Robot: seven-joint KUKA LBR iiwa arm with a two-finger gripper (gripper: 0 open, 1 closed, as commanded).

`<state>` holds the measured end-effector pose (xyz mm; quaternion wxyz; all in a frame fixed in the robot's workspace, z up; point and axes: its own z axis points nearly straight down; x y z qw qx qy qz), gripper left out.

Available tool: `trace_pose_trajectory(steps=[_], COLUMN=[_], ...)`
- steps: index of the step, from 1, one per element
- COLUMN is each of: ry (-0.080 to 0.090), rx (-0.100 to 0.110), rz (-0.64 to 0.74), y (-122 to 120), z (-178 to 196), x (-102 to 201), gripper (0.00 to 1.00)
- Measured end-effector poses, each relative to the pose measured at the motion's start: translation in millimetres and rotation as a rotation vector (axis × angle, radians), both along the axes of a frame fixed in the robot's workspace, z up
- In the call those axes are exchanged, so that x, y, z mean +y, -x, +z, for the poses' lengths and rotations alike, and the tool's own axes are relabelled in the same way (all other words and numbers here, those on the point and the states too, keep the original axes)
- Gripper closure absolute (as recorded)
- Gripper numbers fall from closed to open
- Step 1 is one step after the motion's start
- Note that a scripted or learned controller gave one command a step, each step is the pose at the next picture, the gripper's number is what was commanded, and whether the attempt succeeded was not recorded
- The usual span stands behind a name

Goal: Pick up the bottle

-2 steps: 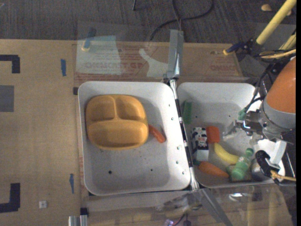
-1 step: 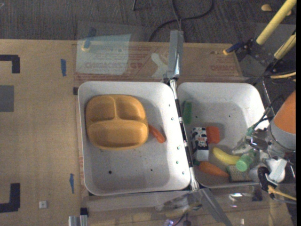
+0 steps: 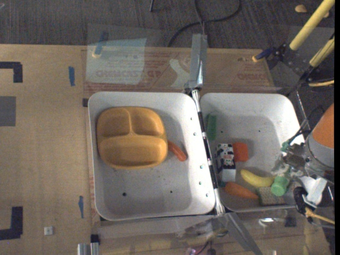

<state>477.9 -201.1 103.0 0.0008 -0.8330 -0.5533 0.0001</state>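
- Gripper (image 3: 290, 160) sat low over the right edge of the right bin (image 3: 249, 96), below the arm's (image 3: 325, 137) orange band; whether it was open or closed could not be told, and nothing could be seen held in it.
- Just beside it, toward the bin's front right corner, stood what looked like the green bottle (image 3: 279, 186), seen from above and resting on the bin floor.
- A brownish pad (image 3: 270, 197) lay against the bottle's front-left side, at the bin's front edge.
- A banana (image 3: 255, 178) lay just left of the bottle, its tip touching or nearly touching it.
- A carrot (image 3: 240, 191) lay along the front edge, left of the pad.
- Farther left, a black-and-white box (image 3: 227, 159) lay near the bin's left wall, with an orange block (image 3: 241, 152) just beside it on the right.
- A green stick (image 3: 212, 126) lay along the left wall, toward the back.
- In the left bin (image 3: 143, 97), a yellow divided plate (image 3: 131, 137) sat toward the back left corner, and an orange piece (image 3: 178, 152) touched its right rim.
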Motion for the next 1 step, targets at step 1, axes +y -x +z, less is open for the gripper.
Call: trace_pose_trajectory(steps=[1], ry=[0.002], rx=[-0.002], rz=[0.225], y=[-2.5], z=[115.8], x=[49.9], gripper=[1.00])
